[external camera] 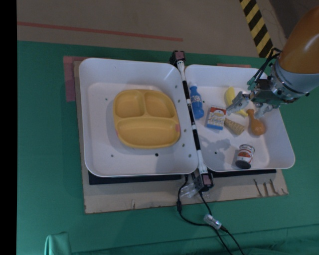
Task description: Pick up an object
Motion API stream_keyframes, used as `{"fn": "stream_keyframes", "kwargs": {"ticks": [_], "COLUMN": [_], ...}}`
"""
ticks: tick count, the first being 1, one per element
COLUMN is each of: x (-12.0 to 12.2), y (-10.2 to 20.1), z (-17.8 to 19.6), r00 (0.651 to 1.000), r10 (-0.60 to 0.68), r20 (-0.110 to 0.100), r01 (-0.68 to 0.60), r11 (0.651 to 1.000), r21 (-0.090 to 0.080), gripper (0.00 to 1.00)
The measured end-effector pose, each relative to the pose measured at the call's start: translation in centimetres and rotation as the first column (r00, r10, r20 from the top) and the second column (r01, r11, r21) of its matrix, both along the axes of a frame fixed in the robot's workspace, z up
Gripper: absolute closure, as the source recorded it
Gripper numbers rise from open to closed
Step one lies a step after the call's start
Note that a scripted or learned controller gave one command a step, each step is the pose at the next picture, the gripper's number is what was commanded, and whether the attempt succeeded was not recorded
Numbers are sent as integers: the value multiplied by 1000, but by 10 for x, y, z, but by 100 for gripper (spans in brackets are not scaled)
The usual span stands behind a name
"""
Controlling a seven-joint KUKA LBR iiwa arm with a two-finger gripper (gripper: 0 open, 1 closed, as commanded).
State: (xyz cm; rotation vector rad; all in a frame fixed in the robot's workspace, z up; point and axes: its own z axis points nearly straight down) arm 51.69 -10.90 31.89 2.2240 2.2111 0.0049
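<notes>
- Two white bins sit side by side: the left bin (99,159) and the right bin (276,154).
- One yellow tray (145,118) lies in the left bin.
- The right bin holds six toys: one blue bottle (196,102), one small box (216,118), one cheese wedge (234,126), one banana (230,95), one chicken leg (255,123), one can (244,156).
- The gripper (252,104) hangs wide apart, holding nothing, over the banana and chicken leg.

Green cloth (45,149) over bench, cardboard sheet (149,199) on top; tan floor (124,15) w/ red line (99,31), hazard stripes (256,22).
</notes>
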Motion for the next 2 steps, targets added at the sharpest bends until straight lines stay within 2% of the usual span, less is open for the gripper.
{"fn": "stream_keyframes", "kwargs": {"ticks": [1, 2], "x": [27, 40], "y": [-14, -20], "z": [-115, -118], "r00": [1000, 1000], "r10": [-1, 1], "r20": [12, 17], "r01": [1, -1], "r11": [1000, 1000], "r21": [-4, -1], "gripper": [0, 0]}}
